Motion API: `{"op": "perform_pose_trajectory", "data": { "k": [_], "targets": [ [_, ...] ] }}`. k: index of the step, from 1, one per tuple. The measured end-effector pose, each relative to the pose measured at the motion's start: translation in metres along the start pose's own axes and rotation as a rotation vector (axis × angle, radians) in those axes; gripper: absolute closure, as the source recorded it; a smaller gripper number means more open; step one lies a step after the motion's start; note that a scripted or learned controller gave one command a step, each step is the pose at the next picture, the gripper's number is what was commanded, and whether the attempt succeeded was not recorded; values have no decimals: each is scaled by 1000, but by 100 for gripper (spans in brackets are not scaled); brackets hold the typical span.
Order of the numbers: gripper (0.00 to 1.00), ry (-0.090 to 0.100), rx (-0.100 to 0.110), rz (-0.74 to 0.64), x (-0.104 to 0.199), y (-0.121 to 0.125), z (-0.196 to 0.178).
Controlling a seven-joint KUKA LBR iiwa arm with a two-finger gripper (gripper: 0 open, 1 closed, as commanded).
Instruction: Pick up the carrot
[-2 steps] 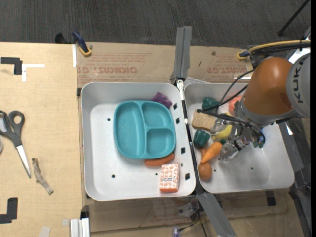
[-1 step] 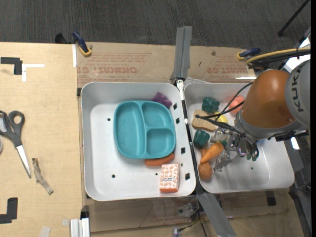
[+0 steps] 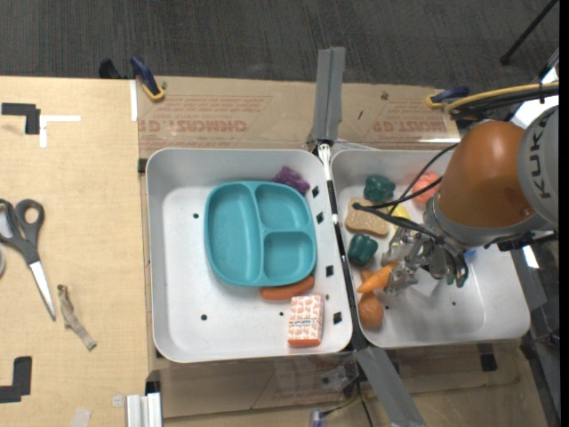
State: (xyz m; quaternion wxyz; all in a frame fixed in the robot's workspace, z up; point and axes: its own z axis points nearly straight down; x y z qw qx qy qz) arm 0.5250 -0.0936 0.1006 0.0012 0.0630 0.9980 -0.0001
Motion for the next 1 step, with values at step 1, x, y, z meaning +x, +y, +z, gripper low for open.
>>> {"op": "perform_pose_trajectory", "data": {
  "k": [1],
  "targets": [
    [100,0,0,205,30,36,-91]
  ]
}}
